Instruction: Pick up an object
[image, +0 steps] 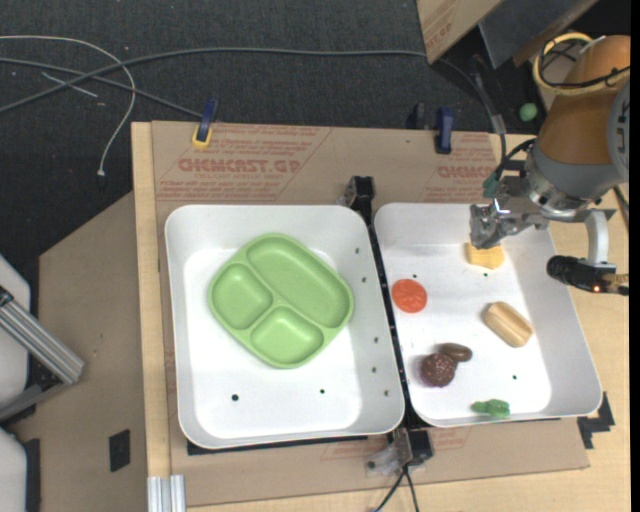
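Cheese wedge (486, 256) is what we judge to be the target, since our end effector (487, 233) sits directly over its upper edge in the far part of the right bin (560, 395). The metal tip seems to touch or nearly touch the wedge, but from this slanted view we cannot tell whether the fingers stand apart or together, nor whether the wedge lies between them.

To do this step well, we would centre the end effector over the wedge, come straight down so that a finger passes on each side, close firmly, and lift only when the grip is sure. The piece is small and lies flat, so a glancing contact could simply push it across the smooth bin floor.

The wedge looks pale yellow, blocky and low, with its top part hidden under the end effector.

Further out in the same bin we see a round orange-red tomato (408, 296) near the left wall, a tan bread roll (507, 324) toward the right, a dark brown lump (443, 365) nearer the front, and a small green piece (491, 407) at the front rim. The left bin (200, 410) holds a green divided plate (281, 299). Both bins rest on the worktop (260, 155).
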